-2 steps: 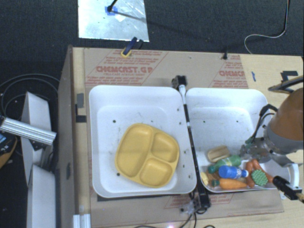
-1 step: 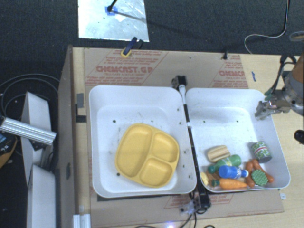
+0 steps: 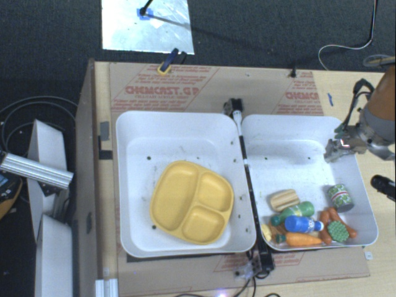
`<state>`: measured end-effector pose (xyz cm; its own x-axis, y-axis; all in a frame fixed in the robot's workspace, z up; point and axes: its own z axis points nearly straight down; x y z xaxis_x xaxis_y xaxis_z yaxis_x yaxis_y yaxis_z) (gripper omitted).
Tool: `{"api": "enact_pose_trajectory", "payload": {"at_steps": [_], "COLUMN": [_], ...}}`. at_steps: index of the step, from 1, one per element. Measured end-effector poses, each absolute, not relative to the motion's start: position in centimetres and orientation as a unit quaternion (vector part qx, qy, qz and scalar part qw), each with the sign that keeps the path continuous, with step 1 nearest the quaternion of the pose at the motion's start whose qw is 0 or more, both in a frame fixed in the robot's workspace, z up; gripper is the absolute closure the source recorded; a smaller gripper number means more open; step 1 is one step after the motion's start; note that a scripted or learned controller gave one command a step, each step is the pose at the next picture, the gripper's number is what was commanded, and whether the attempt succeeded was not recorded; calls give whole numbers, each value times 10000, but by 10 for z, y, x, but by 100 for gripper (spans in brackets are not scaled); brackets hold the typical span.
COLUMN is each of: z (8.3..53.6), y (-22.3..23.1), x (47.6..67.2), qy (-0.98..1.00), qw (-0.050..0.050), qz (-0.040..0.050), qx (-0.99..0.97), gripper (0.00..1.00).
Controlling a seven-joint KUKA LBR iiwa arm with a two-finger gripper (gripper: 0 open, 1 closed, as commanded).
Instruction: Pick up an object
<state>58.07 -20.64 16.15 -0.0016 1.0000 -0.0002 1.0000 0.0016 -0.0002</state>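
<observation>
Dark carpet all around, and my worktop (image 3: 204, 82) is a cardboard-covered slab with two shallow white bins side by side. Left bin (image 3: 133, 135) has just a yellow divided plate (image 3: 192, 202) sitting toward its near edge. Right bin (image 3: 291, 138) is where the pickable stuff is, all bunched into its near right corner: a tan bread-roll thing (image 3: 283, 198), a green bottle (image 3: 295, 211), a blue bottle (image 3: 302, 224), a long orange carrot (image 3: 303, 240) along the near wall, a small green can (image 3: 339, 196) standing a bit apart from the heap, plus a green waffle-looking piece (image 3: 338, 231) and some small orange bits. My gripper (image 3: 340, 145) sits over the right bin's far right edge, well apart from the pile, nothing between the fingers as far as I can see. Honestly can't tell if it's open or closed from this angle.
</observation>
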Motion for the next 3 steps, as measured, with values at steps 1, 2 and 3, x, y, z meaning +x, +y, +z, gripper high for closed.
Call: {"api": "enact_pose_trajectory", "payload": {"at_steps": [1,2,3], "z": [84,138,99], "y": [-207,-206,-206], "x": [556,671,632], "qy": [-7075,-7090,-7079], "qw": [-10,-35,2], "qz": [-4,-19,2], "qx": [-7067,-7052,-7063], "gripper": [0,0,0]}}
